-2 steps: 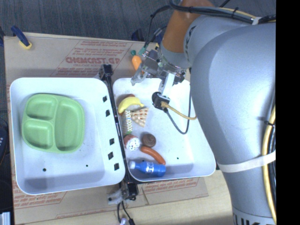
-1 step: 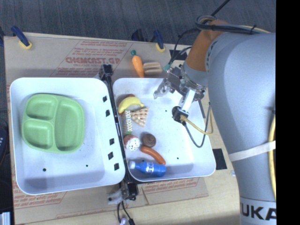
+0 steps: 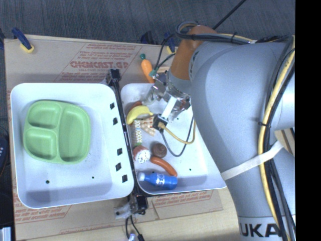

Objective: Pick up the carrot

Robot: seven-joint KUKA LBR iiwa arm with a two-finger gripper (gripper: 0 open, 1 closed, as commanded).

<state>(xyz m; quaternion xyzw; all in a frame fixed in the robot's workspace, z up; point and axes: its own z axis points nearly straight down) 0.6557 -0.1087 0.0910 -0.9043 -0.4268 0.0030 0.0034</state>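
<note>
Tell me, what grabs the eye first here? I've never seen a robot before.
First, the huge grey arm with its orange band, looming over the right bin. Next, the bright green divided plate, alone in the left bin. Then the right bin's jumble: a banana, a blue bottle, and the orange carrot at its far rim.

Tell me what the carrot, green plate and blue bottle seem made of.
Carrot: likely a moulded plastic toy, smooth, evenly orange with a green tip. Green plate: plastic, matte, moulded into three compartments. Blue bottle: probably plastic, slightly glossy, with a white label; too small to be sure.
</note>
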